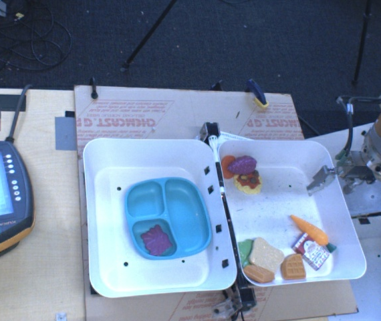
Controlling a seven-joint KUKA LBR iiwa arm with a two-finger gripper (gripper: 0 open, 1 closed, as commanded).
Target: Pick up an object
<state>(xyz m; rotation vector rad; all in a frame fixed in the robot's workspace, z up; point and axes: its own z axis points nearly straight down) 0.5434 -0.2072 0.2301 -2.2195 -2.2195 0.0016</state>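
From the one camera above the bench we see two white bins side by side; the right bin point(341, 199) holds the candidates for picking. A carrot point(309, 229) lies toward its right edge, with a small red carton point(312, 251) just beside it near the front right corner. Along the front edge sit a bread slice point(265, 253), two small brown pieces and a green bit, crowded together and touching. Near the back left corner a purple piece point(242, 164) rests on a yellow one point(249, 182). We judge these to be light, stiff plastic play food, smooth and likely slippery; the carrot, lying fairly apart from the rest, looks the easiest, taken across its thick middle. The gripper point(321, 179) hangs over the bin's right edge; we cannot tell how it is set, and we see nothing in it. The left bin point(103, 179) carries a blue tray point(184, 206) with a magenta piece point(154, 239) in its front compartment. The cardboard point(137, 116) beneath bears upside-down print, roughly "CHEMCAST"; the carton's label is too small to read.
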